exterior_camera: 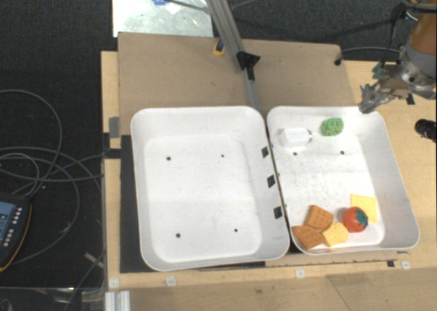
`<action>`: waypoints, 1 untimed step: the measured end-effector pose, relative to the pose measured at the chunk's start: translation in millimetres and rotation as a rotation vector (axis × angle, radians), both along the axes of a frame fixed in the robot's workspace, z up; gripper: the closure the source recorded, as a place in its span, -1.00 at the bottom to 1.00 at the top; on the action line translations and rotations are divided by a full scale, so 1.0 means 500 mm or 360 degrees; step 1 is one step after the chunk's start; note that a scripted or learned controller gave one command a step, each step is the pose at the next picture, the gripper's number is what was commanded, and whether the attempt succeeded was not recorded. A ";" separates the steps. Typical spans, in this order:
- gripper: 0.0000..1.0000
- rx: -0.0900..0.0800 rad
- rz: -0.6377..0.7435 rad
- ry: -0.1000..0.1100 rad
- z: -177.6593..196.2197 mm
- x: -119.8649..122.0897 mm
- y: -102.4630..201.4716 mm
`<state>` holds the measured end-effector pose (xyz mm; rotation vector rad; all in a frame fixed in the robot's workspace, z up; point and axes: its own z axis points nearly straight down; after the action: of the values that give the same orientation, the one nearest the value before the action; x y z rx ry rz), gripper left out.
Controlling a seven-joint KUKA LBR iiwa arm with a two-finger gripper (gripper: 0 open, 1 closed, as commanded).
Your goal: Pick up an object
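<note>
A: Above the right bin's far corner, the claw hung over the desk, grasping nothing; released or clenched, couldn't tell.

B: Step?

A: Approach, I judged. Green piece lay nearest; next call was descending onto it.

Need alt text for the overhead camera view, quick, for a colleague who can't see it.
The gripper hovers at the right bin's far right corner. That bin holds a green piece, white piece, tomato and waffle pieces.
</note>
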<state>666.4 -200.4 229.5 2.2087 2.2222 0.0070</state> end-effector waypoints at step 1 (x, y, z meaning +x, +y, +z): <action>1.00 0.0007 0.0005 0.0013 -0.018 -0.043 0.102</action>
<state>645.0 -149.4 220.6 2.2117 2.2318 0.0027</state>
